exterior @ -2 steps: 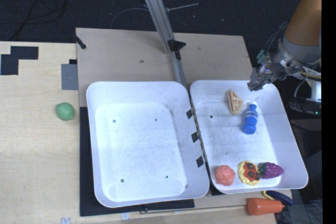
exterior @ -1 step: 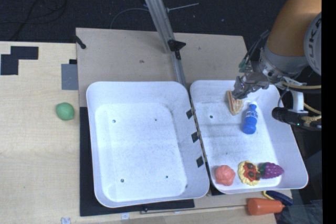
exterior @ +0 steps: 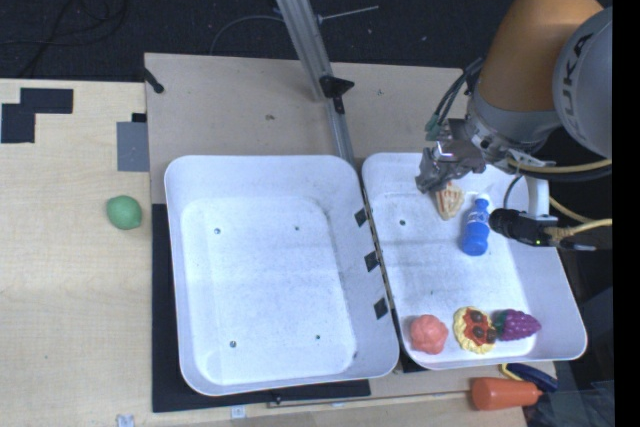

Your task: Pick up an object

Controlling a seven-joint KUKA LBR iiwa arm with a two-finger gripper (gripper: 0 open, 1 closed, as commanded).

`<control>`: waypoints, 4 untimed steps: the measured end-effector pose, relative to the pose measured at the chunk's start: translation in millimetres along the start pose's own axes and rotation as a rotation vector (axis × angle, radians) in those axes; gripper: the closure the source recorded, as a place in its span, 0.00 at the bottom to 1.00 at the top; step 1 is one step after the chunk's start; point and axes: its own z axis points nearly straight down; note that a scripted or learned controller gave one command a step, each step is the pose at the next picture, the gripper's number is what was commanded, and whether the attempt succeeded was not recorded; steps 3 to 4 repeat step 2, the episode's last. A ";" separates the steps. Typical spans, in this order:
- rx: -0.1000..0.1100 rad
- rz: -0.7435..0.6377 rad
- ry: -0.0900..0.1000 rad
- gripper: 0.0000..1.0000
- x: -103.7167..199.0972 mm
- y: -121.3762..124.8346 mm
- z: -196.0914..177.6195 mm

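Your hand [exterior: 446, 177] hangs low over the right bin [exterior: 420, 255], right on the tan toy [exterior: 449, 202] by the blue bottle [exterior: 476, 226], probably lining up a grab, but can't tell its grip.

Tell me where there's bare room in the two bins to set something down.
The left bin has bare floor from wall to wall. In the right bin, the middle is free, between the blue bottle and the toys along the near edge. It is crowded near the gripper and tan toy.
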 end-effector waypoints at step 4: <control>0.002 -0.001 0.000 1.00 100.1 -43.6 5.4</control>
